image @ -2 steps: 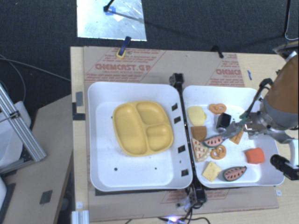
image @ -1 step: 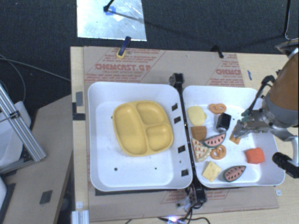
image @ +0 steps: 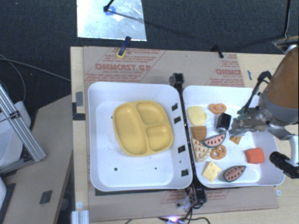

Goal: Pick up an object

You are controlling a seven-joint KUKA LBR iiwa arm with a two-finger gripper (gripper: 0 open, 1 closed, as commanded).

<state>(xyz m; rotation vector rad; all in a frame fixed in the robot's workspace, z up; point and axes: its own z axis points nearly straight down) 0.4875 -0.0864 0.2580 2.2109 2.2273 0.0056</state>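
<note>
Over the middle of the right bin (image: 268, 93), the gripper (image: 236, 130) hung low on the grey arm (image: 285, 90) that reached in across the bin's right edge. Whether it was set wide or narrow could not be told.

Just on its near-edge side lay a small orange piece (image: 235, 140), so close that touching or apart could not be judged. A watermelon slice (image: 215, 140) lay just left of that piece, with a front pretzel (image: 218, 151) beside it toward the near edge and a pizza wedge (image: 201, 150) further left.

Along the bin's left edge sat a brown piece (image: 198, 132) and, behind it, a pale yellow lump (image: 196, 115). A back pretzel (image: 217, 108) lay toward the far edge.

By the near edge lay a cheese wedge (image: 211, 171) and a second watermelon slice (image: 234, 173). A red-orange block (image: 254, 156) sat toward the near right corner, apart from the gripper.

The left bin (image: 100, 171) carried a yellow divided plate (image: 140, 127).
</note>
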